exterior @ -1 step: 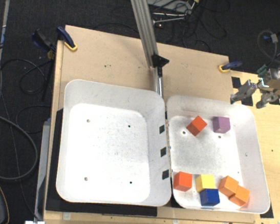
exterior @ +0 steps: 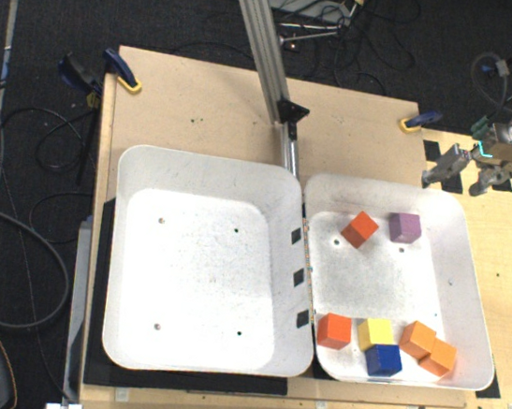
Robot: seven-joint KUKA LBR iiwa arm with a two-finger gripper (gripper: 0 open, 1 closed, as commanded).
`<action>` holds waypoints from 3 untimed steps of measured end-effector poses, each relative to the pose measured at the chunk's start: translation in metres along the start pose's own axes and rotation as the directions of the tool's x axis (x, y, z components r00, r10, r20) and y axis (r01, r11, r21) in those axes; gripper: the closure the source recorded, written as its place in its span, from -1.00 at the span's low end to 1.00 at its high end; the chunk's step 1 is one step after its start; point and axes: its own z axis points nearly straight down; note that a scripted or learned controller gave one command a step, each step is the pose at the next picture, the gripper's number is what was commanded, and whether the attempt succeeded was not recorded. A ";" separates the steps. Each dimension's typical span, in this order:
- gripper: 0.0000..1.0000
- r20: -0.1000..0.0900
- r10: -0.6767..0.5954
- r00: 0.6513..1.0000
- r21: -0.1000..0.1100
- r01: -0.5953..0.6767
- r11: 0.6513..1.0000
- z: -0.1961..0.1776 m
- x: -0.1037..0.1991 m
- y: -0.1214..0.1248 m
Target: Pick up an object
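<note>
Jaws [exterior: 463,177] look apart, empty, hanging past the right bin's [exterior: 473,305] far rim; you'd best drop them on the purple cube [exterior: 405,227], the block nearest below them, standing clear of the orange cube [exterior: 360,230]

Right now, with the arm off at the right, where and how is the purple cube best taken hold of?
Take the purple cube by two opposite side faces, coming straight down from above. It sits flat in the right bin, apart from the orange cube beside it, so fingers should fit on either side. The end effector hangs outside the bin, beyond its far rim.
</note>
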 end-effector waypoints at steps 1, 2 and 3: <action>-1.00 -0.002 0.004 1.000 0.006 -0.004 1.000 0.062 -0.006 -0.004; -1.00 -0.001 0.002 1.000 0.003 -0.002 1.000 0.106 -0.005 0.000; -1.00 -0.001 0.005 1.000 0.005 -0.005 1.000 0.163 -0.014 -0.004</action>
